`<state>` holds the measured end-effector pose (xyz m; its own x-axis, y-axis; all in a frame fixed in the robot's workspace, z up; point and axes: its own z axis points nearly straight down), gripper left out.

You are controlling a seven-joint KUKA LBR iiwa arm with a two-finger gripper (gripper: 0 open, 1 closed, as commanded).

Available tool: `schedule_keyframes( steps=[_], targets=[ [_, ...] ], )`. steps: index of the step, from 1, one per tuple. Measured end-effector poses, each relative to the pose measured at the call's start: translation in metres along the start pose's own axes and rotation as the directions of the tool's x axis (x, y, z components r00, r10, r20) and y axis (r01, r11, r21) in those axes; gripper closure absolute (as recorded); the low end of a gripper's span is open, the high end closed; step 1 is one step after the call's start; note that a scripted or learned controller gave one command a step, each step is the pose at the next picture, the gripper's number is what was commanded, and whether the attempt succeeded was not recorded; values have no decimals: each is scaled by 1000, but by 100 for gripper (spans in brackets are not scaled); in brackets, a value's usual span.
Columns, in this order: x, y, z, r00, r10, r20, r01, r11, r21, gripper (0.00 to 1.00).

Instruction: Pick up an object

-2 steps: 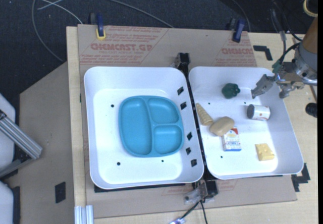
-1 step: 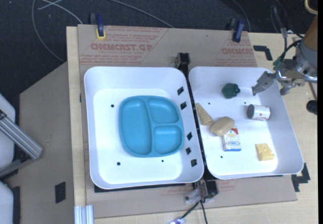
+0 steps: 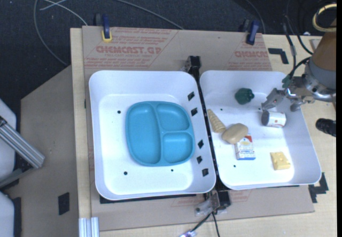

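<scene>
The right bin (image 3: 299,177) holds several small objects. A dark green lump (image 3: 245,95) lies near its far side. A white cylinder with a red mark (image 3: 274,119) lies just below my gripper (image 3: 279,105). A cream cone (image 3: 216,120), a beige bread-like piece (image 3: 235,133), a small red, white and blue carton (image 3: 245,149) and a yellow block (image 3: 280,160) lie nearer the front. My gripper hangs over the bin's right part, open, its fingers spread above the white cylinder with nothing between them.
The left bin (image 3: 107,172) holds a blue divided plate (image 3: 160,133). A black divider with clips (image 3: 199,124) runs between the bins. The arm's wrist (image 3: 320,73) enters from the right edge. Cables lie on the dark floor beyond the bench.
</scene>
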<state>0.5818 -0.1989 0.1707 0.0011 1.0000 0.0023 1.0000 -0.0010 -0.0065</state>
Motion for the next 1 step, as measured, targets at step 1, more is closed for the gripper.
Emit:
schedule_keyframes(
  steps=[1],
  targets=[
    [-7,3,57,1000,-1,5,1,1000,-11,0]
  ],
)
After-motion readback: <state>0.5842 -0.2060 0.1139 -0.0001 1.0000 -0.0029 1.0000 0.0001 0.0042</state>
